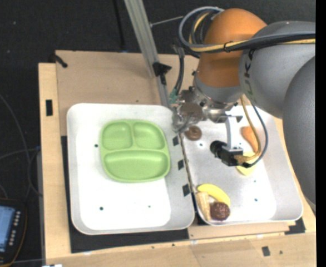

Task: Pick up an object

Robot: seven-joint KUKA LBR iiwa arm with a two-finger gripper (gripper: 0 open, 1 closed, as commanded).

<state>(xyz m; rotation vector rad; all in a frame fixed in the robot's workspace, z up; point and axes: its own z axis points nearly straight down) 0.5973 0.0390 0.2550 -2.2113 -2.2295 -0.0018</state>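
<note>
Hand [181, 117] is hanging low over the right bin [274, 199], at the bin's 10 o'clock corner, right by the rim shared with the left bin [85, 193]. How wide it is standing: cannot tell, the wrist is covering it. Nothing is showing as held in it.

Brown round piece [193, 132] is lying on the bin floor just beside the hand, at the hand's 5 o'clock. Whether they are touching: cannot tell.

Orange piece [248, 138] is lying at the hand's 3 to 4 o'clock, well apart from it and partly hidden behind cabling.

Banana [214, 193] is sitting at the bin's 7 o'clock corner, and a dark red round piece [220, 211] is touching it on its 5 o'clock side, against the near rim.

Arm [280, 65] is coming in from 2 o'clock, its orange band [230, 49] sitting right above the wrist.

In the left bin a green divided plate [135, 152] is lying flat, slightly toward 12 o'clock of the bin's middle, its two small compartments at the 12 o'clock side.

Both bins are resting on the tan counter [85, 77].
</note>
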